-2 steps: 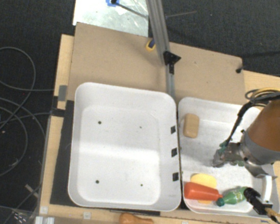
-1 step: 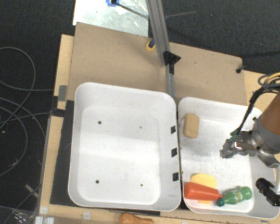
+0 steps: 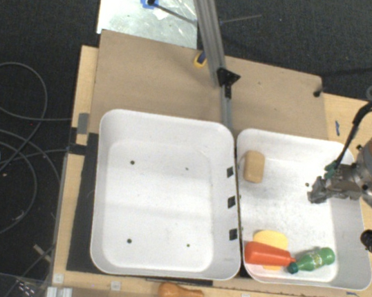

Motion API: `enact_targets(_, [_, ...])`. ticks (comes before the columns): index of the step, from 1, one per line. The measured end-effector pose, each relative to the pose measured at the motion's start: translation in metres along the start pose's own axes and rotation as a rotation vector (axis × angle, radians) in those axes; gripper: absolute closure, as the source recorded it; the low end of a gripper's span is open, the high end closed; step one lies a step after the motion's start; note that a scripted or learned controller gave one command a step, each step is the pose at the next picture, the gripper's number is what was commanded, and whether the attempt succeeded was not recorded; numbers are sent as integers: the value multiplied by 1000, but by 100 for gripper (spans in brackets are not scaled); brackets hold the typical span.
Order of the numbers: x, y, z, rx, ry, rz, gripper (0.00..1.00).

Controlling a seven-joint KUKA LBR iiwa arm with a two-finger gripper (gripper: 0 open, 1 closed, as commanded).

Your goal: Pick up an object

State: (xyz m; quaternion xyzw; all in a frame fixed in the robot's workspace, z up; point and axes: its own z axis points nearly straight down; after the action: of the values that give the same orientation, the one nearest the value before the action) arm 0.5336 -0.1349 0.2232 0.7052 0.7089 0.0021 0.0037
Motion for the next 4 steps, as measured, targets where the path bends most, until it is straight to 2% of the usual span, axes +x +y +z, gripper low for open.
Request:
enact_targets(1, [0,2,-34,2,1,0,100])
enact_targets(2, [53,13,-30,5,4,-5,100])
enact_targets(3, [99,10,-33,7,4,-5,100])
enact_targets(4, [152,5,-16,8,5,-5,100])
